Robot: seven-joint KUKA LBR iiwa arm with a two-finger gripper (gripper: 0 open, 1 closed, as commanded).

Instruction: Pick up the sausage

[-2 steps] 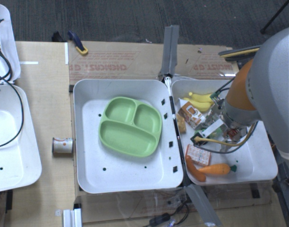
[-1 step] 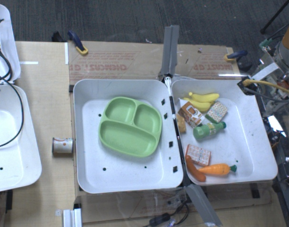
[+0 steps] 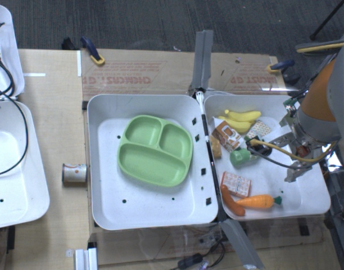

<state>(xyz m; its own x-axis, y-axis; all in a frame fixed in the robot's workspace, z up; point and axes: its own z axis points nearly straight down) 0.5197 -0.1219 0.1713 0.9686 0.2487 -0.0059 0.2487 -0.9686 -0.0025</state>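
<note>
Camera view: the gripper hovers at the frame's right over the right bin, fingers apart and empty; the sausage lies lower right of centre, against the carrot.

Dark grey carpet floor, pale wooden bench, cardboard sheet

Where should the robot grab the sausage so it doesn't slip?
Probably the upper half of the sausage, coming from straight above and closing across its narrow width. It lies flat and slanted near the left wall of the right bin. The carrot rests against its lower end, so the upper half looks freer, though the small box sits close.
</note>
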